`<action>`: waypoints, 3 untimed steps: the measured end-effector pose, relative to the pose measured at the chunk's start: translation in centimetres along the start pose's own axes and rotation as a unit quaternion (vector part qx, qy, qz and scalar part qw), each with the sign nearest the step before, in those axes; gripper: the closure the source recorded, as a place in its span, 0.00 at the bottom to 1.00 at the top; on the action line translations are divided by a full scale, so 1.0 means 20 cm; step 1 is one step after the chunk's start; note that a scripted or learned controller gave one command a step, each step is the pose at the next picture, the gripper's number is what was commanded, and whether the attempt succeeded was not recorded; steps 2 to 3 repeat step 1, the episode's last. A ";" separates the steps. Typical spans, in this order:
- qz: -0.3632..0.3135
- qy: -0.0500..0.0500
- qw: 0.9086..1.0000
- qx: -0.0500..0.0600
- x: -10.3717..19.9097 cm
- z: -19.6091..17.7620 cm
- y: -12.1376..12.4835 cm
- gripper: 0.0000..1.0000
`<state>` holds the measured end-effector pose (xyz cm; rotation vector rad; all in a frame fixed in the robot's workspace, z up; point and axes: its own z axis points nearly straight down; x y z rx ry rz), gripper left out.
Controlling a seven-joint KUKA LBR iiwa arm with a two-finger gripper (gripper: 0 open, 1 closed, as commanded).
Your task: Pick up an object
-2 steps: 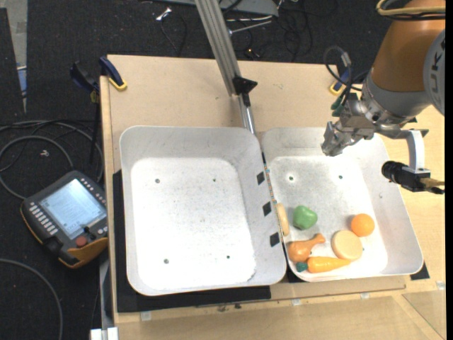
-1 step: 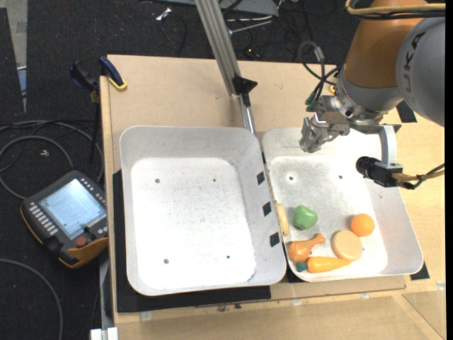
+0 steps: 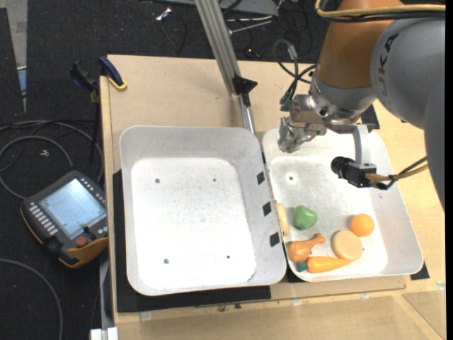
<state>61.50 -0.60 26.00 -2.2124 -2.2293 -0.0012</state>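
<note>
Over the right bin's [image 3: 396, 211] far left corner, the gripper [image 3: 290, 142] hangs at the end of the arm [image 3: 368, 41], close above the white floor or rim there. Whether its tips are apart or together I cannot tell; they read as one grey lump against the bin wall, and nothing shows between them.

As a judgement, the pick is not yet made. Every toy lies loose on the bin floor, and none is lifted or gripped. All of the task is left: choose a piece, come down on it, close, and raise it.

The pieces cluster at the near end of the right bin, well apart from the gripper, which sits at the far end. A green toy [image 3: 305, 217] lies nearest to it, toward the bin's left wall. Nearer the camera, a drumstick [image 3: 306, 247] lies beside the left wall, with a carrot [image 3: 328, 264] just in front of it along the near rim. A tan disc [image 3: 347, 245] touches or nearly touches the carrot's thick end, and an orange [image 3: 362, 224] sits just beyond the disc, toward the right.

A black fitting [image 3: 352, 170] on a cable hangs over the bin floor between the gripper and the toys. The left bin [image 3: 141, 147] holds no toys that I can see.
</note>
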 end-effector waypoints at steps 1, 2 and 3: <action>-0.001 0.000 1.000 -0.001 0.28 -0.01 0.02 1.00; -0.001 0.000 1.000 -0.001 0.28 -0.01 0.02 1.00; -0.001 0.000 1.000 -0.001 0.28 -0.01 0.02 1.00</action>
